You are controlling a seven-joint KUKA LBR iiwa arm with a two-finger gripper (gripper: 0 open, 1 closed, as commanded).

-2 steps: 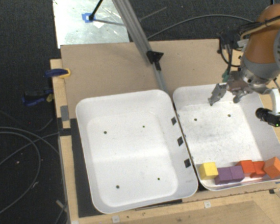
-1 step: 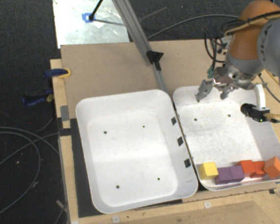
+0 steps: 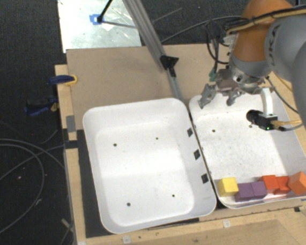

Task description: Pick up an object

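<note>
Item 1: pincer (image 3: 219, 95) on grey arm (image 3: 296, 41) w/ orange band (image 3: 252, 39), entering from the right, poised over the far edge of the right bin (image 3: 235, 138); two fingers (image 3: 205, 95) splayed apart w/ a gap between, nothing clamped, though the tips are small and somewhat blurred so that is approx. Item 2: row of blocks well apart from the pincer, along the right bin's near wall, on the opposite side of the bin from it: yellow block (image 3: 227, 186) roughly straight below the pincer; purple block (image 3: 250, 190) touching the yellow one on its right; red-orange block (image 3: 274, 183) next, touching the purple; orange block (image 3: 299, 182) furthest to the right, in the corner. Item 3: small black unit (image 3: 260, 118) w/ cable, just below and right of the pincer, hanging off the arm. Item 4: left bin (image 3: 141, 163), to the pincer's left, butted against the right bin. Item 5: grey pole (image 3: 146, 28) slanting down behind the bins, its black-tipped end just left of the pincer.
</note>
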